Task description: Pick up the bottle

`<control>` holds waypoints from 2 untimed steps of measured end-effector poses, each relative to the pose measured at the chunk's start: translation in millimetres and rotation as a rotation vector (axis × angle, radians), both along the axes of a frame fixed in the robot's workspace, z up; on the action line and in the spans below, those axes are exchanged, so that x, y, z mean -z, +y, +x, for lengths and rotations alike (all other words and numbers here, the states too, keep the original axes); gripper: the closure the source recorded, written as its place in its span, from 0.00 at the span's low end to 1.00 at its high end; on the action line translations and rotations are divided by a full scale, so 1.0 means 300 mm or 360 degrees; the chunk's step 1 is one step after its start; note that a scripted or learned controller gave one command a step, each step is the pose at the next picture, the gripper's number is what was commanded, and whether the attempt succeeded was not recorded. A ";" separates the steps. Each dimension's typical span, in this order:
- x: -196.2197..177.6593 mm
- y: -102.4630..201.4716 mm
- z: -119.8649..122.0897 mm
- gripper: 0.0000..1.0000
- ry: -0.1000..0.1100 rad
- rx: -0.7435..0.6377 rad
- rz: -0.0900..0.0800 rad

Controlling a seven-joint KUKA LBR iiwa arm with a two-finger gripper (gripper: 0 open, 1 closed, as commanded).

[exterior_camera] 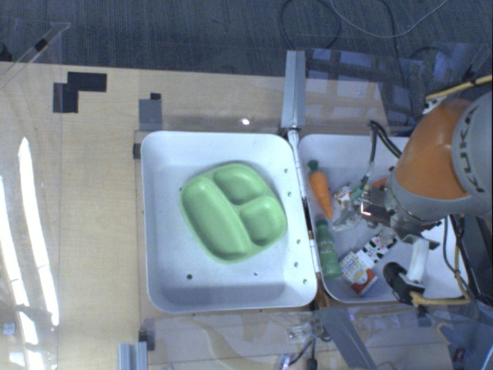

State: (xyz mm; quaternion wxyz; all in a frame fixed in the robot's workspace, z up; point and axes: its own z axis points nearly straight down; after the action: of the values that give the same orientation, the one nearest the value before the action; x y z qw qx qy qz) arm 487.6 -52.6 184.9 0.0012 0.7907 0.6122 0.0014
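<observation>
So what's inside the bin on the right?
In the right bin lie a toy carrot, a green bottle, a small carton and a black-and-white toy. The arm covers the bin's right side, so anything beneath it is hidden.

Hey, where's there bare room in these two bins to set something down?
The left bin has bare floor along its front edge, below the green plate, and a strip on its left side. The right bin is crowded: carrot, green bottle, small carton and the hand; only its back corner looks bare.
</observation>
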 end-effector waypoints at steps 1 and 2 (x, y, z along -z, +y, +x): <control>0.001 0.198 0.001 0.00 0.0000 0.0049 0.0002; 0.000 0.107 0.015 0.00 0.0000 -0.0045 0.0000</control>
State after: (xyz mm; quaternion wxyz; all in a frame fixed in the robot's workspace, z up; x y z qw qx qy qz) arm 492.2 -20.3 184.8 0.0011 0.7819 0.6233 0.0013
